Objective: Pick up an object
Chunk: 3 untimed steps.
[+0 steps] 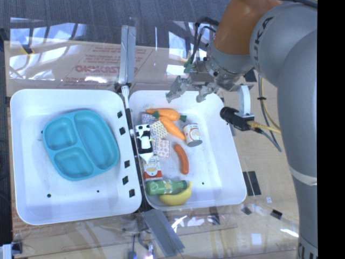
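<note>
Toy food is lying in the right bin (229, 161) while the gripper (188, 95) is hanging open above the bin's far edge, holding nothing.

Two carrots (168, 120) are lying nearest the fingers, with a small can (192, 134) just beside them, a sausage (181, 158) below, and a green bottle (164, 186) touching a banana (176, 196) at the near edge. A blue divided plate (80, 143) is sitting in the left bin (21, 161). The arm (269, 42) is reaching in from the right.
</note>
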Motion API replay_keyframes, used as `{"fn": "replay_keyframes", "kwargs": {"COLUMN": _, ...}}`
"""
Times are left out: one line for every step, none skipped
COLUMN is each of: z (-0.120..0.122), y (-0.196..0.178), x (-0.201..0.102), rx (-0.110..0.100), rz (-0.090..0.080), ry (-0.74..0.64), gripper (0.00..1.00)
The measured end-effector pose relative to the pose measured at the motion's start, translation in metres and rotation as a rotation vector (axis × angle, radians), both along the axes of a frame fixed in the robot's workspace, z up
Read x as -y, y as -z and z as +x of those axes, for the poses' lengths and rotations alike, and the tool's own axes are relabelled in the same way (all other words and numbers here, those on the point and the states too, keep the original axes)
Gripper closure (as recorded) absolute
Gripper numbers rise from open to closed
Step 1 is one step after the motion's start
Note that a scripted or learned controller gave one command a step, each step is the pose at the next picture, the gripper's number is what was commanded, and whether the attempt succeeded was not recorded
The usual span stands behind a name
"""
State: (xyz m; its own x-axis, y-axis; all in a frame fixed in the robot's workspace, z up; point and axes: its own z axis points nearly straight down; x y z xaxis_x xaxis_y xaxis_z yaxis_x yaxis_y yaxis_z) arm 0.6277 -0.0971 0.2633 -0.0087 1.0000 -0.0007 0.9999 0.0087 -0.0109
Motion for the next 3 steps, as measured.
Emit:
{"fn": "replay_keyframes", "kwargs": {"z": -0.066, "y": 0.133, "x": 0.008, "rx": -0.002, "rz": 0.002, "ry": 0.021, "gripper": 0.00}}
{"fn": "replay_keyframes", "kwargs": {"z": -0.071, "y": 0.168, "x": 0.072, "rx": 0.012, "rz": 0.003, "ry": 0.036, "gripper": 0.00}}
{"fn": "replay_keyframes", "kwargs": {"z": -0.070, "y": 0.161, "x": 0.071, "rx": 0.008, "rz": 0.006, "ry": 0.029, "gripper": 1.00}}
